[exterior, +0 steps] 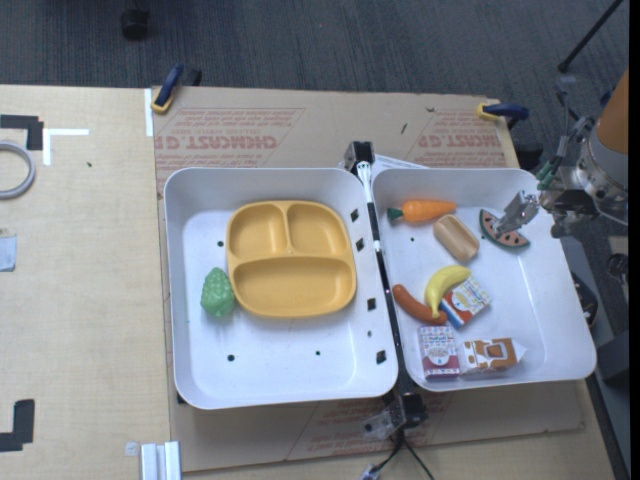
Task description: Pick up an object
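Reaching in from the right over the right bin: grey arm, with the end effector low at the bin's far right side. Spread or pressed together: cannot tell, too small and cluttered there. Nothing visibly pinched.

Just beside the end effector, on its lower left: watermelon slice, lying on the bin floor; touching or apart, cannot tell.

Elsewhere in the right bin:
- carrot near the far left corner, lying across
- tan bun just below the carrot, tilted
- banana near the middle, overlapping a red sausage on its left
- small blue and red carton touching the banana on its right
- pink box and orange carton side by side along the near wall

In the left bin: yellow divided plate in the far half, with a green leafy toy touching its left edge.

Under both bins: sheet of cardboard on the pale worktop, held at its far corners by blue and yellow clamps
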### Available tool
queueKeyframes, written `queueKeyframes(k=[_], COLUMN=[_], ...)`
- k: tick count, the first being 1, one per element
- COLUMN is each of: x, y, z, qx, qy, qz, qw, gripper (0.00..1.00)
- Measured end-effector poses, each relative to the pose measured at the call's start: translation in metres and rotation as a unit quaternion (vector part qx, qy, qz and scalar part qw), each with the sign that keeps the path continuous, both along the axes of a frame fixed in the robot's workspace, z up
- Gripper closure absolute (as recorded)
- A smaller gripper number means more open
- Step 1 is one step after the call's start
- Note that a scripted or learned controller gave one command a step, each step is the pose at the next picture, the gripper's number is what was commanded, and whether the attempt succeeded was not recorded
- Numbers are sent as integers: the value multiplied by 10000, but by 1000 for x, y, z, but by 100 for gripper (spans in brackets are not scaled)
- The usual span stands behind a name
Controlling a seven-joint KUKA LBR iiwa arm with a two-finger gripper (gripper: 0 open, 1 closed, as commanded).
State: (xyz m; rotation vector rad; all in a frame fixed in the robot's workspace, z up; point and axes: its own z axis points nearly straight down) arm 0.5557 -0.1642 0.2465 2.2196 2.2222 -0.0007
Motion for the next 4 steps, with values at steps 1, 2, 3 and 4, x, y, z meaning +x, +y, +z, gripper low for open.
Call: queueKeyframes(k=[1,2,3,4], x=[-9,17,18,-35], y=[-5,61,61,93], z=[-139,-154,-144,106], qx=[5,0,-7,-13], qy=[2,-5,-19,-16], qz=[1463,4551,4536,4146], qw=[9892,8905,8912,9100], gripper=[0,0,100,100])
